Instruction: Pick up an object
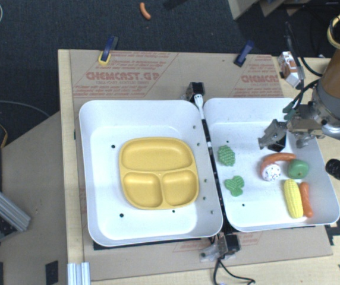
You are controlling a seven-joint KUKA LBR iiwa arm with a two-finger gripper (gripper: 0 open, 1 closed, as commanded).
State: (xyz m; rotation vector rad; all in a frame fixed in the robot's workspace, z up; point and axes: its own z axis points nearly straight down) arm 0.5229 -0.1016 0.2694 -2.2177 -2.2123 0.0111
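Ridged yellow corn (293, 198) nr smooth carrot (305, 199); fingers (275, 136) state unclear.

Cardboard-topped bench (158, 76), two white bins (93, 129) side by side on it, blue clamps (107, 50) at its far edge

Blue clamps (107, 50) on board edge; orange scrap (145, 10) on carpet.
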